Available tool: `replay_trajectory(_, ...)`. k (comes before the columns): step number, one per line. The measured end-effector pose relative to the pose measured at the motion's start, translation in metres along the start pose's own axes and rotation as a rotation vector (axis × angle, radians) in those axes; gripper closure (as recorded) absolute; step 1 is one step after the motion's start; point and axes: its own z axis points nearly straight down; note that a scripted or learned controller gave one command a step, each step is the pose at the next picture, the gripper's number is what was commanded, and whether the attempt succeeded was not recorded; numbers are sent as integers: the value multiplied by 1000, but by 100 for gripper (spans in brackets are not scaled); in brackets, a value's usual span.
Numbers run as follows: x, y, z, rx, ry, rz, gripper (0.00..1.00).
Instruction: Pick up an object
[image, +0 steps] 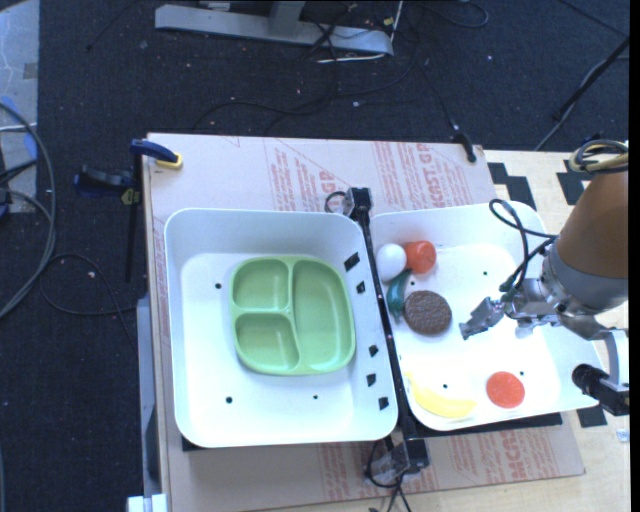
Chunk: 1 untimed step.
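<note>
The right bin (470, 222) holds a brown round cookie (428, 312), a white ball (390, 260), an orange-red ball (421, 256), a teal piece (398, 292), a red disc (505, 389) and a yellow banana shape (442, 402). My gripper (481, 318) hangs over the right bin's middle, just right of the brown cookie and apart from it. Nothing shows between its fingers.
The left bin (190, 300) holds a green divided plate (293, 315). A black divider with clips (375, 310) runs between the bins. The arm's orange and grey body (595, 250) covers the right bin's far right side. Cables lie on the dark floor beyond the bench.
</note>
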Motion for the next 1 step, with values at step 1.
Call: replay_trajectory(1,12,-18,-57,-4,0,67,0)
